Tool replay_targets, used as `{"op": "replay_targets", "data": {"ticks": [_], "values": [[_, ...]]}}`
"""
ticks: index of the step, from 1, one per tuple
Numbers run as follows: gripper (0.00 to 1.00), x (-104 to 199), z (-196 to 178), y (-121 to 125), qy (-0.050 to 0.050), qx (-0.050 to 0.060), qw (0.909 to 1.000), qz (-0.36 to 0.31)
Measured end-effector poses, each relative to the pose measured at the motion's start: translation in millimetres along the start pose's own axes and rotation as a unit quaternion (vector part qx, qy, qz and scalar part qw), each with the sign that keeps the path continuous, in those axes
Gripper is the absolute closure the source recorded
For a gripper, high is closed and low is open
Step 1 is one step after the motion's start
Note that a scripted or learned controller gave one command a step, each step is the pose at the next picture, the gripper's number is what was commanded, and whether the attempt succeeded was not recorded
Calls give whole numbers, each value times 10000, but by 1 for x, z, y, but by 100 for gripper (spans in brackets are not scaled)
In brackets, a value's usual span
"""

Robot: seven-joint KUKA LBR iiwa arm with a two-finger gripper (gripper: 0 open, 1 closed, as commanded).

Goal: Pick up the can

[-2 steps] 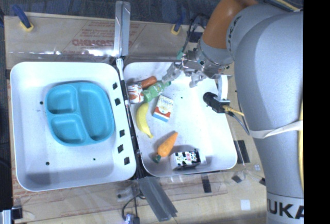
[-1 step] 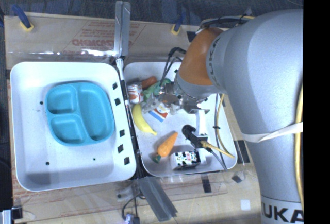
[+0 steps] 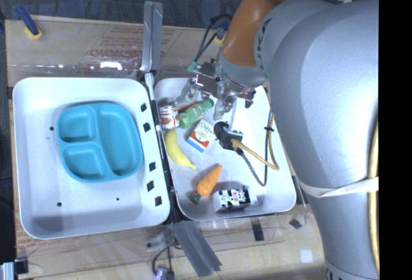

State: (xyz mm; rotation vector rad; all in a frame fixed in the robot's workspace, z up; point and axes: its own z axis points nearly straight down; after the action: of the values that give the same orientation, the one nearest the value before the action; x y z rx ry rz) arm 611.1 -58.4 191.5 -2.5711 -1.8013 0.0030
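Note:
The can [image 3: 168, 118] is small, with a red and white label. It lies in the right bin [image 3: 278, 190] against the left wall, near the divider between the bins. My gripper [image 3: 207, 98] hangs low over the back of that bin, just right of the can and above a green object [image 3: 193, 116] that touches the can's right side. The grey arm with its orange band [image 3: 248, 31] comes in from the right and hides the bin's back right part.
In the right bin lie a banana [image 3: 177, 149], a carrot [image 3: 207, 181], a small white, blue and red carton [image 3: 201, 136] and a black and white box [image 3: 232, 197]. A yellow cable [image 3: 257, 155] loops there. The left bin [image 3: 32, 163] holds a blue divided plate [image 3: 100, 141].

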Motion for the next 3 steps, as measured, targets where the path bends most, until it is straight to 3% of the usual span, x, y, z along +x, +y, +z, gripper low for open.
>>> {"op": "replay_targets", "data": {"ticks": [1,2,3], "values": [[0,-48,101,1,-5,10,9998,212],[0,-55,100,39,3,3,9920,1261],[100,-53,91,38,0,25,9927,1206]]}}
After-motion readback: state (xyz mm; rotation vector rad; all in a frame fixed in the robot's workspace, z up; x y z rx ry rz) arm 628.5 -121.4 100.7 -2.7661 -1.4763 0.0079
